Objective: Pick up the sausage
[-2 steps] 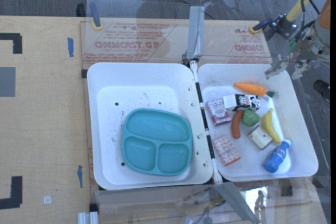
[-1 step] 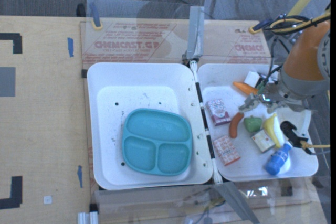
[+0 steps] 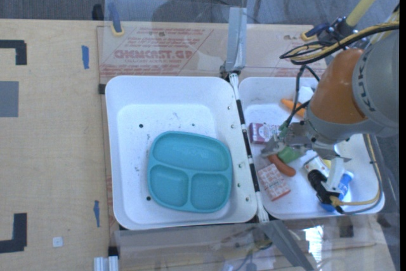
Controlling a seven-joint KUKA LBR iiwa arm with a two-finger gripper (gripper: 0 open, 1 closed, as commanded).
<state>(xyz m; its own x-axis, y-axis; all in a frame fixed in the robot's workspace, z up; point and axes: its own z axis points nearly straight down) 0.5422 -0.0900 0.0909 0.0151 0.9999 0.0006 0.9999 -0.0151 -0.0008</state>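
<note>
In the right bin (image 3: 374,200), the claw (image 3: 283,148) is hovering just above the sausage (image 3: 285,165); its grip state is not discernible.

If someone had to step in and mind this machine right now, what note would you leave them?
Gripper: low in the right bin; whether it is open or shut cannot be told.
Sausage: lies on the right bin's floor just below the gripper, beside a red-patterned packet.
Left bin: holds a blue divided plate.
Done: arm is over the sausage.
Left: grip it and lift; no hold is visible yet.
</note>
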